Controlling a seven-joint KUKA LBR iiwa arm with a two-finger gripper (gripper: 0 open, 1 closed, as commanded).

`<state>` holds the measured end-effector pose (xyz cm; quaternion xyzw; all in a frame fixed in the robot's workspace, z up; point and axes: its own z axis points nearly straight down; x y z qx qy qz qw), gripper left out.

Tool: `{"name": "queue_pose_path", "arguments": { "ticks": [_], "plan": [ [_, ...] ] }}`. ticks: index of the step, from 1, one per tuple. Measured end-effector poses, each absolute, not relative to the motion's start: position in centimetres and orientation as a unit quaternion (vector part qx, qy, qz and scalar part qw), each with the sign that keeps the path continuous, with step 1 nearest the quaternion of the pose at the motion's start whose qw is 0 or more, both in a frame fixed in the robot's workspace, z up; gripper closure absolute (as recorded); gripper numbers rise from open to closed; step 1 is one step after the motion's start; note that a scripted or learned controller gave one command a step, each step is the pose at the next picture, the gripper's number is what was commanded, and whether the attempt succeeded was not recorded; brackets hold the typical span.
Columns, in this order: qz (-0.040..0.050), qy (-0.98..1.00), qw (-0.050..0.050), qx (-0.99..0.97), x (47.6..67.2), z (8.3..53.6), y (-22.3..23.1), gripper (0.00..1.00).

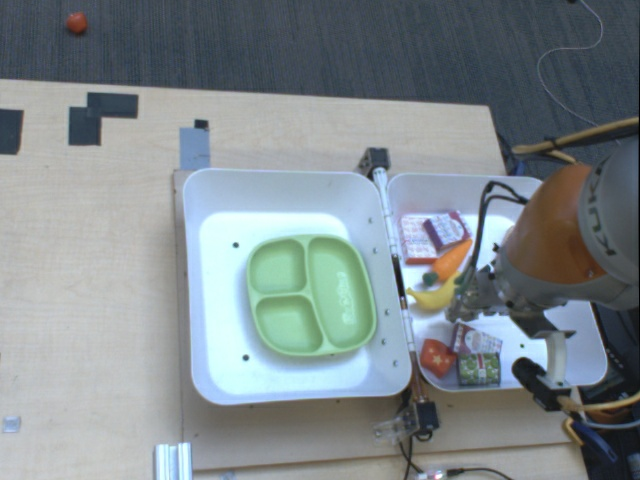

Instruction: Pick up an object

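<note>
Camera view sets the claw (462,306) low in the right bin (590,363), beside a banana (430,296) and carrot (451,259); its state I cannot tell. Best to centre over the banana before closing.

The grey arm with its orange band (560,238) runs off the right edge, so its upper links are cut away, and it covers much of the right-hand shallow white bin (590,358). Its two-finger gripper (462,303) is a dark, blurred mass; whether anything sits in it cannot be told. The curved yellow toy banana (430,296) is partly hidden under that gripper. The print on the red-and-white flat packet (432,234) and on the small green-labelled carton (478,368) is too small to read. A small red item (76,23) on the grey carpet is too tiny to identify.
</note>
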<state>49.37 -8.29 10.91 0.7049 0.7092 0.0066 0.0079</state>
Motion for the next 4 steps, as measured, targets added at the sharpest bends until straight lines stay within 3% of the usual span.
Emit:
{"name": "queue_pose_path", "arguments": {
  "ticks": [1, 2, 3, 4],
  "plan": [
    [0.0066, 0.709, 0.008, 0.705, 49.4, 10.9, -8.3, 0.00],
    [0.0081, 0.710, 0.009, 0.704, 49.5, 12.0, -8.2, 1.00],
    [0.0080, 0.710, 0.008, 0.704, 49.5, 12.0, -8.2, 0.00],
    [0.0023, 0.708, 0.002, 0.707, 48.9, 8.7, -8.7, 0.00]
  ]
}}
